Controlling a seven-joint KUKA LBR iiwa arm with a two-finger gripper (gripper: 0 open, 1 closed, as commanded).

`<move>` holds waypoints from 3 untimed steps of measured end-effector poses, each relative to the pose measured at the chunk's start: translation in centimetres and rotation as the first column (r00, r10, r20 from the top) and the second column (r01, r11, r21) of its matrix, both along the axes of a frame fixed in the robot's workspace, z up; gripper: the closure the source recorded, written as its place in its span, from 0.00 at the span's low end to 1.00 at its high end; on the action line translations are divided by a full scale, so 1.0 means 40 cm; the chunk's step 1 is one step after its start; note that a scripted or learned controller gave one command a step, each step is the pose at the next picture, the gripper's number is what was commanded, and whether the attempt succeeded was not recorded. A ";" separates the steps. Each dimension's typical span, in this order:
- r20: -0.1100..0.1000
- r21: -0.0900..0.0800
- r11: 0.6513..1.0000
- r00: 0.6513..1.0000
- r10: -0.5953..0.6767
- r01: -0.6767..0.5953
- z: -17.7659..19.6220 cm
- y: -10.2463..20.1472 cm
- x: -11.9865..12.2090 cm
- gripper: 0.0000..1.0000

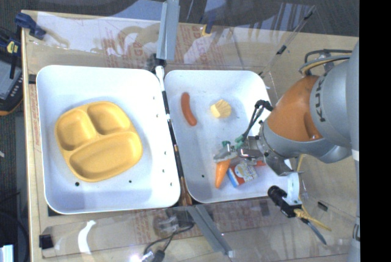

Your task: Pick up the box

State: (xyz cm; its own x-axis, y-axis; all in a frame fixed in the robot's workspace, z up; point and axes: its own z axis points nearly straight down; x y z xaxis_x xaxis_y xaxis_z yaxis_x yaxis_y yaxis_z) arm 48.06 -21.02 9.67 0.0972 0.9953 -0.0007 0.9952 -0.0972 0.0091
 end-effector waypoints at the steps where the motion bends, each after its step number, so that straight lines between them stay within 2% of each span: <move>1: -0.001 -0.002 0.999 0.999 0.038 -0.038 0.000 0.002 -0.002 0.00; 2: -0.010 0.003 0.995 0.995 0.099 -0.099 0.043 0.005 -0.011 0.00; 3: -0.007 0.002 0.988 0.988 0.156 -0.156 0.002 0.000 -0.006 0.00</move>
State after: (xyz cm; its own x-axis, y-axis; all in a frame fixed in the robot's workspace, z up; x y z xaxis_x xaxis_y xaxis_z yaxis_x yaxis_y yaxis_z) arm 47.84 -21.01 9.76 -0.0592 0.9982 0.0006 0.9982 0.0592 0.0020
